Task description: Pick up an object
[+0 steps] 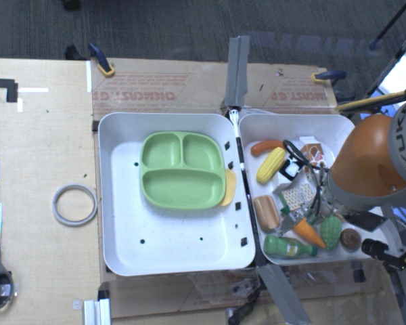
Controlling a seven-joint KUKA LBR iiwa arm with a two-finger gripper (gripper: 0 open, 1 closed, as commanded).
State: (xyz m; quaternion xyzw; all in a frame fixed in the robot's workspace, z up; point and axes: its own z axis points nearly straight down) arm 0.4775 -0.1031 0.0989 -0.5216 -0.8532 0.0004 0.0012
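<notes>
Over the right bin (338,122), the gripper (310,212) sits low among the toy food, on the approach step of a pick.

Nearest the camera lie a green bottle (289,247), an orange carrot (307,231) and a brown bread roll (266,212); the carrot is just beside the tool. I cannot tell how the hand is set, or that anything is caught. Farther back lie a yellow corn cob (270,164) and a red sausage (265,147). Next, I judge, it must close on one piece and lift straight up.
</notes>
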